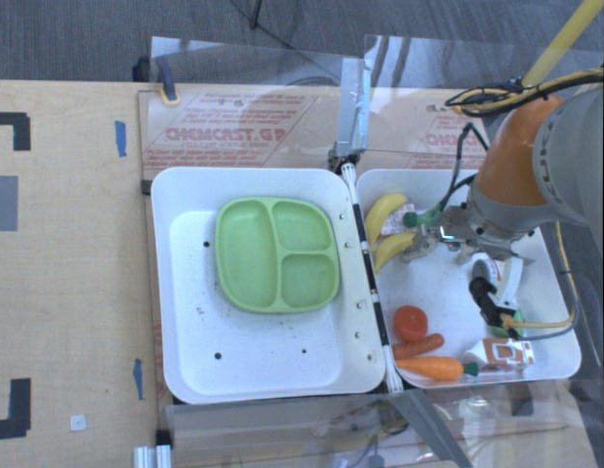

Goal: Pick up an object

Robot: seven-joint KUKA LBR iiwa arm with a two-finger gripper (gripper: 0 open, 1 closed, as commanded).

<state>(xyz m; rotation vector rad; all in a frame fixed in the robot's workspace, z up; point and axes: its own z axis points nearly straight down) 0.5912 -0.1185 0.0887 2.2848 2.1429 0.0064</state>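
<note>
Two shallow white bins are set side by side on the bench. In the left bin (pixel 184 291) a green divided plate (pixel 278 254) is laid flat, well apart from the arm. The food pieces are gathered in the right bin (pixel 560 354): two bananas (pixel 384 230) lie against its left wall near the top, a red tomato (pixel 411 321) sits lower down, a reddish sausage (pixel 421 345) lies just below the tomato, and a carrot (pixel 433 367) rests along the bottom wall. A small orange-and-white item lies near the carrot's tip, but what it is cannot be made out.

The gripper (pixel 425 232) is lowered into the right bin, just beside the bananas, with the orange-banded wrist above it to the right. Whether the tool is released or clenched cannot be told, and nothing is seen to be grasped. No object is lifted yet; every piece is seen resting on the bin floor.

The approach step is judged to be in hand, with the bananas taken as the likely target. A firm closure around one banana is called for next, followed by a straight lift. Care is needed because the bananas are pressed close to the wall and to each other, so a slip or a double catch could be expected.
</note>
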